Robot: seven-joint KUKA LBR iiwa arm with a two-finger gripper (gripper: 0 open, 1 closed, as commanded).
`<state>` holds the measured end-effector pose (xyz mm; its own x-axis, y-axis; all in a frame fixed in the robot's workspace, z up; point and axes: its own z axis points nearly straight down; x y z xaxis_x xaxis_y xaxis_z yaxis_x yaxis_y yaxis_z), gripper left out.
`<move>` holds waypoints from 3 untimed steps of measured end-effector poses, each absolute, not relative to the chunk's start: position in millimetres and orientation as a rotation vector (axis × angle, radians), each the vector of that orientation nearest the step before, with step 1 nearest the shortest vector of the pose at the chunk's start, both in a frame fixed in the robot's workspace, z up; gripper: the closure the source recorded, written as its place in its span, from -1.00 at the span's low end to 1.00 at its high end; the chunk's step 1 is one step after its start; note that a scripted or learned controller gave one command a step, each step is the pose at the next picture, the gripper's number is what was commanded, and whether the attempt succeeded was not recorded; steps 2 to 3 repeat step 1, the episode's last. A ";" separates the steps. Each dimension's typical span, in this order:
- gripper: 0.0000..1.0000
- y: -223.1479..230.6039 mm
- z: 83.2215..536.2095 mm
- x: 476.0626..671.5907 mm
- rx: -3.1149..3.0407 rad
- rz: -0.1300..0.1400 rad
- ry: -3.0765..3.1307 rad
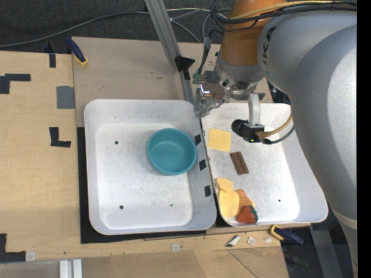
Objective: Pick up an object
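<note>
We see the claw [210, 101] hovering at the far rim between the two bins, and cannot tell its state. A teal bowl [171, 150] sits in the left bin [110, 172]; a yellow square [219, 139] lies in the right bin [290, 184].

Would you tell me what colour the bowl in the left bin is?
The bowl is teal blue, seen best in the camera view.

arm [313, 57] — grey casing | orange wrist band | black cables — looped
</note>
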<state>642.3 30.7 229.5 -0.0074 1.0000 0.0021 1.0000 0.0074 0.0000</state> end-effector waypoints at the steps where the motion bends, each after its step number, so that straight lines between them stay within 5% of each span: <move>1: 1.00 74.1 229.9 649.3 -2.214 -0.001 -2.226; 3: 1.00 74.1 229.9 649.3 -2.214 -0.001 -2.226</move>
